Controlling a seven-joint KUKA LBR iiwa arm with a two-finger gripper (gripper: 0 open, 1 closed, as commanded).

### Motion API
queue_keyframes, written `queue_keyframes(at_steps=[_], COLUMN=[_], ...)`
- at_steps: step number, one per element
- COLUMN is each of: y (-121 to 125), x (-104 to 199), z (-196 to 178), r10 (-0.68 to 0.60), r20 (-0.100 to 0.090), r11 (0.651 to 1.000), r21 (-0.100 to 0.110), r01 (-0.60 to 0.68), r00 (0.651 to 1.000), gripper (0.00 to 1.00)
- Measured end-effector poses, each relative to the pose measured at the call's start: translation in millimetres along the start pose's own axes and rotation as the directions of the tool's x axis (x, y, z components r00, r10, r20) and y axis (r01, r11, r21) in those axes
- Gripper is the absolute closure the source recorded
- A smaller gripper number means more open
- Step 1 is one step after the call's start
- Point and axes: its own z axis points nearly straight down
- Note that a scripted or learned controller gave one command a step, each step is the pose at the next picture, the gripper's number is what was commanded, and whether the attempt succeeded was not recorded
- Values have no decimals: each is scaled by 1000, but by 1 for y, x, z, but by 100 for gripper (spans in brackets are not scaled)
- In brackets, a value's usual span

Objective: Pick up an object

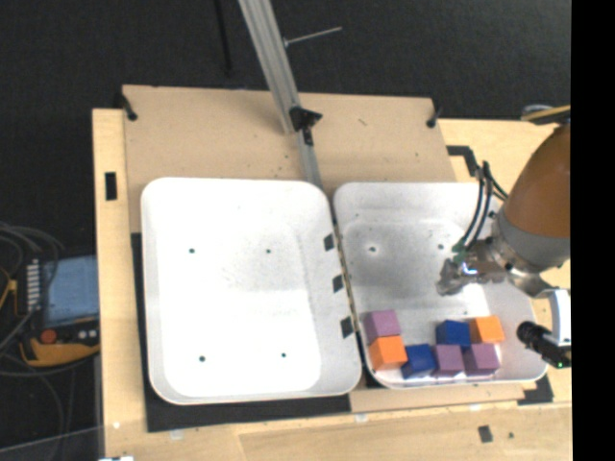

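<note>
Several small blocks lie along the near edge of the right bin [404, 209]: a purple block [381, 324] with an orange block [388, 351] just in front of it, a blue block [419, 360], a purple block [449, 358], a blue block [454, 333], an orange block [487, 329] and a purple block [481, 357]. My gripper [454, 279] hangs over the right bin's right half, a little beyond the blocks and above the blue and orange ones. I see no block in it.
The left bin [240, 286] is beside the right bin. A grey metal pole [274, 56] slants up from the back of the bench. A blue box and cables [58, 296] lie off the bench at the left.
</note>
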Motion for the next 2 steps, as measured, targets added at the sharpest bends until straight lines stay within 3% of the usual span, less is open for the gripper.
queue_keyframes(at_steps=[2], y=[8], x=[-10], z=[-96], r10=[-2], r20=[0], r11=[1000], r21=[1], r01=[2], r00=[1000], gripper=[100])
